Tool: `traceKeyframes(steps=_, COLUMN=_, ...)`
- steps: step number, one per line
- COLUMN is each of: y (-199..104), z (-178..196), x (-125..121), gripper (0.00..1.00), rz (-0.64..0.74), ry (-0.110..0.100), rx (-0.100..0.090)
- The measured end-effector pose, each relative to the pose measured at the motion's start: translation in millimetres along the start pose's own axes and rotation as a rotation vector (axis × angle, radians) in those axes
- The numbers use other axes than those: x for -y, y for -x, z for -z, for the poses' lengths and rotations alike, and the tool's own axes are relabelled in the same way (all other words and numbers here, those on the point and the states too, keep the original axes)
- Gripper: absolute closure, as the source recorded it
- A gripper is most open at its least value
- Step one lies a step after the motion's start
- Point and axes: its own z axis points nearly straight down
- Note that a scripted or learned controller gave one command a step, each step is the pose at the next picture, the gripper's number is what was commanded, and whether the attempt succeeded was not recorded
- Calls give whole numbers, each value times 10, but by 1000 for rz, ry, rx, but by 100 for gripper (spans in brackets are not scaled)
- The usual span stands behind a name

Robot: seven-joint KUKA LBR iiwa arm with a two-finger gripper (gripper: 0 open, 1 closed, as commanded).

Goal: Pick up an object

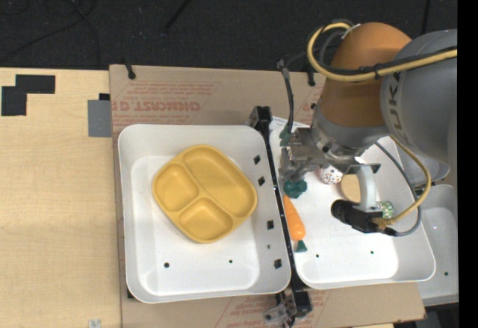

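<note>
The arm [373, 87] covers much of the right bin [373, 263] — a small spotted object [331, 175], possibly a die, shows partly.

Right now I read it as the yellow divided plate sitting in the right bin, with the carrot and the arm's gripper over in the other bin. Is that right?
Not quite. The camera view shows the yellow divided plate in the left bin, not the right. The carrot lies in the right bin, by its left wall, and the gripper is above that same bin.
</note>
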Motion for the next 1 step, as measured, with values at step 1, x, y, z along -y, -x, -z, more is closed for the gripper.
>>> traceKeyframes(steps=1, y=-463, z=-75, x=-86, gripper=100, rz=-1, ry=-1, rx=1)
